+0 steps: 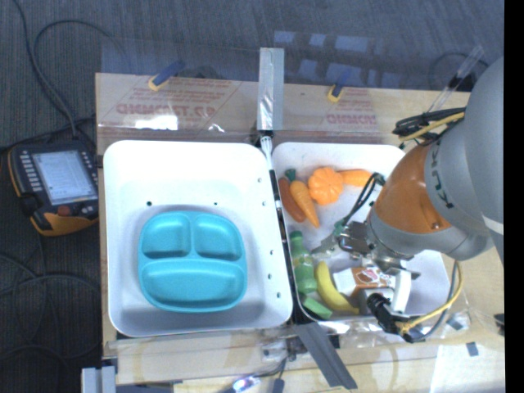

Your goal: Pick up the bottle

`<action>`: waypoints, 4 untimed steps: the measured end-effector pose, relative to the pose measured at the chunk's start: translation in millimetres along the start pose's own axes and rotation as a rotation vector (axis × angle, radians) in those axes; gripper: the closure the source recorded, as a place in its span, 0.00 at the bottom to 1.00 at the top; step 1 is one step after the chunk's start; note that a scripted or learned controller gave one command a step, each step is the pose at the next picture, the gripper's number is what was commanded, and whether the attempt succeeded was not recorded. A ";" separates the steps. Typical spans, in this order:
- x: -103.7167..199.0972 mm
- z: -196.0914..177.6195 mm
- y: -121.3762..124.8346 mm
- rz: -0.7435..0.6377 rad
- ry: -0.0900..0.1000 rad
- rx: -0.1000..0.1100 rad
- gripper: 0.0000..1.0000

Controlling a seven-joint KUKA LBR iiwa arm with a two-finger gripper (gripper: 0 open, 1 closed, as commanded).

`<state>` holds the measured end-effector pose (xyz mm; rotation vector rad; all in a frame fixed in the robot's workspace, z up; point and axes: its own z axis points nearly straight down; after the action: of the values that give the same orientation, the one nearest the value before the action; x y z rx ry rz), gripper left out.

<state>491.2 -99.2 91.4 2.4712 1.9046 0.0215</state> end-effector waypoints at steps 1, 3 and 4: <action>-1.5 -0.2 -0.5 -0.069 -0.002 0.002 0.00; 55.6 -91.9 -20.2 -0.045 0.001 0.029 0.00; 40.1 -91.3 8.3 -0.254 0.001 0.029 0.00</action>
<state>507.3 -61.8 182.8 2.2259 2.2173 -0.0088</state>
